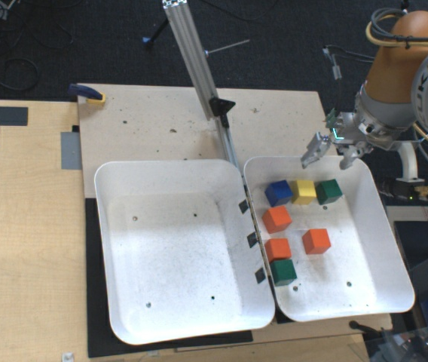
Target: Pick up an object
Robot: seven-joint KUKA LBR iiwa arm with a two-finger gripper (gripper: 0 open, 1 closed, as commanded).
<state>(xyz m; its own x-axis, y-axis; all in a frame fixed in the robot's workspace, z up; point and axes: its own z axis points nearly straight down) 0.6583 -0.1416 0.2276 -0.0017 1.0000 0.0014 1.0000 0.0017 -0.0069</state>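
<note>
The worktop (161,119) carries two white bins side by side. The left bin (123,194) is the bigger shape in the view, and the right bin (383,277) holds all the blocks. The arm (398,59) hangs over the far edge of the right bin. Its hand (337,151) is above the rim, near the green block (328,191), with fingers spread wide and nothing between them.

The blocks are small cubes: a blue block (278,193), a yellow block (304,191) and the green one stand in a row, touching. I judge they are light, stiff and not fragile, with flat faces. The orange block (316,240) stands apart from the others, so it is probably easiest to take on two opposite sides.

I can read no writing or brand.
</note>
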